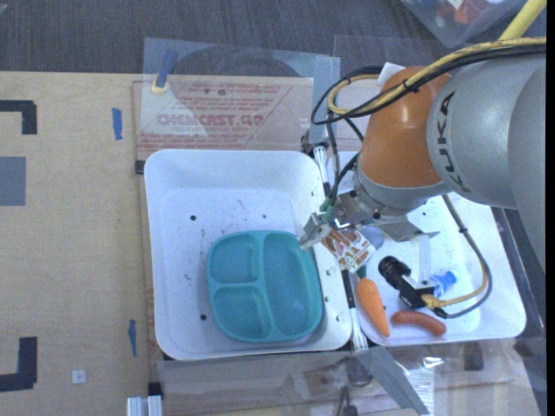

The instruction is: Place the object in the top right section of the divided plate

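A teal divided plate lies in the left white bin, towards its front right. It has one long section on its right and two smaller ones on its left, all bare. My gripper hangs over the rim between the two bins, just off the plate's upper right corner. A small brown-and-white patterned piece sits right under the fingers, and they appear shut on it. The grey and orange wrist hides the piece's upper part.
In the right bin an orange carrot lies beside the dividing rim, with a reddish sausage to its right and a small blue item behind. A clear sheet lies behind the left bin.
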`<state>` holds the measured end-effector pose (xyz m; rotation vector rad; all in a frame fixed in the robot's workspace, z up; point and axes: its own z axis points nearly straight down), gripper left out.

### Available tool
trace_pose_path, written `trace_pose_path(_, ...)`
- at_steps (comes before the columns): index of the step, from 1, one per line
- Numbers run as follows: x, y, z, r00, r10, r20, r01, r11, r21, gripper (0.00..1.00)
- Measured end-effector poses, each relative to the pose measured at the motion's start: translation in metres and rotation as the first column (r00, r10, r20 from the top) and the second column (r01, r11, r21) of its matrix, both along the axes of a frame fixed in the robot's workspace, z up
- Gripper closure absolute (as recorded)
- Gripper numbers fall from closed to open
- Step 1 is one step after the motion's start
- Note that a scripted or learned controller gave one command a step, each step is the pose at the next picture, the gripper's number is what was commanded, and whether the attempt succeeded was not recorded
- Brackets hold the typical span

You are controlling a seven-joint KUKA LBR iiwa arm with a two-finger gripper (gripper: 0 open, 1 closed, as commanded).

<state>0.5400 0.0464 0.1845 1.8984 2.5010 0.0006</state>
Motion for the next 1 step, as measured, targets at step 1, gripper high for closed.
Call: trace_pose_path(1, 0.0014, -0.0163, -0.0003, 0.994, -0.11, 0.0, 0.11, 0.994, 0.0, 0.0)
